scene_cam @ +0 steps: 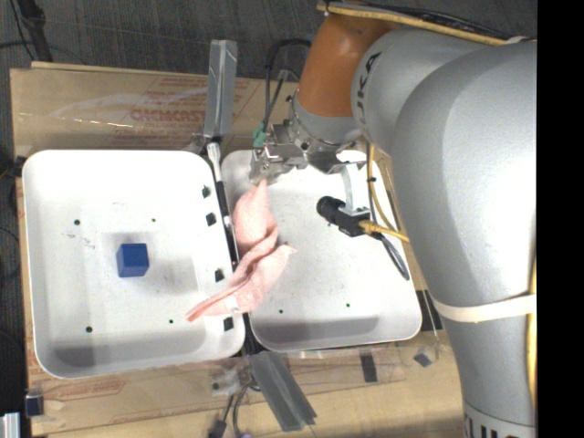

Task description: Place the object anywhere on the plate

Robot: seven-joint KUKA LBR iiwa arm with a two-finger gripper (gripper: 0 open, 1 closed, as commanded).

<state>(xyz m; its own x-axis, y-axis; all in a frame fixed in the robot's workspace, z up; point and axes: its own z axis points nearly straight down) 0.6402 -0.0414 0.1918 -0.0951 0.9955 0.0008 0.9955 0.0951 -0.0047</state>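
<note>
So looking down at the bench from above, the big grey arm [456,153] is reaching in from the right and hanging its gripper [274,158] over the top-left corner of the right bin [365,327]. A pink cloth [251,254] is dangling from right under the gripper, and its top end is running up to the fingers, so I'm guessing it's being pinched there, though the fingertips are too buried in shadow and hardware for me to say whether they're really closed on it. The cloth is stretching down and to the left from that point, twisting once in the middle, and its lower tail is draping over the divider between the two bins and spilling into the left bin [55,245]. That slant makes me think the top is being lifted while the bottom is dragging on the rims. Over in the left bin a little blue cube [133,259] is sitting flat on the floor, well apart from the cloth and the gripper. Which one counts as "the object" I can't be sure, and I'm not spotting any obvious plate here either, so the drop-off spot is anyone's guess. A black cable plug [339,215] is hanging near the wrist.
</note>
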